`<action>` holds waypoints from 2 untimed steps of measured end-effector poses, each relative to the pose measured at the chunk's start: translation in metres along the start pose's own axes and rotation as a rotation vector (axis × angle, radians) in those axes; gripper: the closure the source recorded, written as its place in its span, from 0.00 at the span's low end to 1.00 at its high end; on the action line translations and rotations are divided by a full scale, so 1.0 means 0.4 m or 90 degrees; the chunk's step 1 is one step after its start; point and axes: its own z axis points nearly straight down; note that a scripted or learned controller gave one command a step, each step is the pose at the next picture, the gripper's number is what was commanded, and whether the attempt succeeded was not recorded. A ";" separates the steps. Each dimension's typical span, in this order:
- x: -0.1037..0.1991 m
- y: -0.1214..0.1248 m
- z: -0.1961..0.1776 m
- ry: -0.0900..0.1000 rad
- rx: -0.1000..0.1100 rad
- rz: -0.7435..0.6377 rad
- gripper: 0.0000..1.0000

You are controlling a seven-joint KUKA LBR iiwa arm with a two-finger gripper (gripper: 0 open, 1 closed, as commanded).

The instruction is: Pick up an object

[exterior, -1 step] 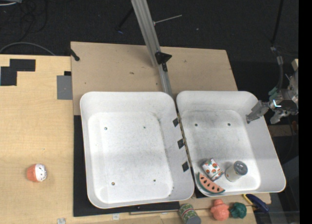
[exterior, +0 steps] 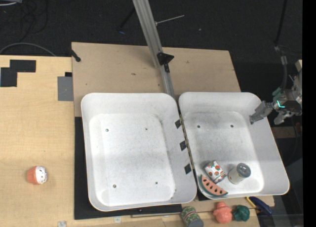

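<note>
While the small objects wait at the five o'clock corner of the right bin (exterior: 256, 187), the grey bottle (exterior: 239, 172) stands beside the patterned cup (exterior: 215, 170) and the watermelon slice (exterior: 215, 186). Farther, at three o'clock over the rim, the hand (exterior: 269, 111) hangs open, gripping nothing. I judge it should descend straight onto the bottle.

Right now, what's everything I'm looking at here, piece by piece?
White bins: two, side by side on the bench.
Patterned can: one, red and white, right bin's near corner.
Grey jar: one, beside the can.
Watermelon slice: one, red and green, right bin's front edge.
Small toys: three, dark, pink, green, on the bench in front of the right bin.
Orange ball: one, on the left table.
End effector: one, grey, over the right bin's far right rim.
</note>
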 end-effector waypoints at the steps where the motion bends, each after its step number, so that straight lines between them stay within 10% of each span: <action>1: -0.020 0.003 0.147 0.001 0.004 0.001 0.00; 2: -0.012 -0.001 0.256 0.001 0.003 0.001 0.00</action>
